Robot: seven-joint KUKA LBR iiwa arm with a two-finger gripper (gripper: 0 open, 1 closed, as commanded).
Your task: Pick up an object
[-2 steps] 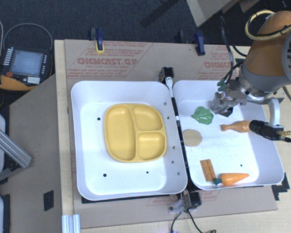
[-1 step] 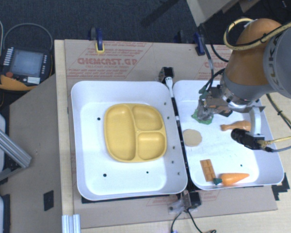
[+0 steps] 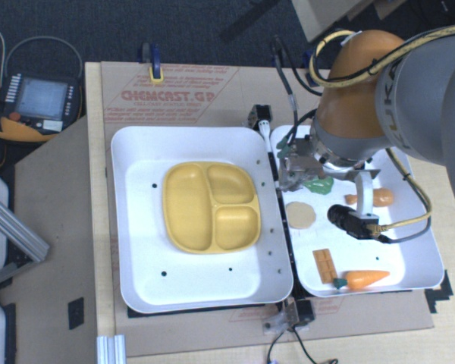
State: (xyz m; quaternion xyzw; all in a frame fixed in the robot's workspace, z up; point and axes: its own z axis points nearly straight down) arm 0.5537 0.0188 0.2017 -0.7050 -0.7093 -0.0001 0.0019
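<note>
My gripper (image 3: 294,174) hangs low over the left part of the right bin (image 3: 417,268), close to the wall between the two bins. A small green object (image 3: 321,184) peeks out just to its right, partly hidden by the wrist. Below it lies a round tan biscuit (image 3: 301,215). A brown cracker (image 3: 324,265) and an orange carrot (image 3: 364,279) rest near the bin's front edge. An orange and white piece (image 3: 369,198) lies to the right, under the arm.
The left bin (image 3: 136,256) holds a yellow divided plate (image 3: 211,206). The arm's bulky grey and orange body (image 3: 379,89) covers the back of the right bin. A black cable part (image 3: 350,221) hangs over the bin's middle.
</note>
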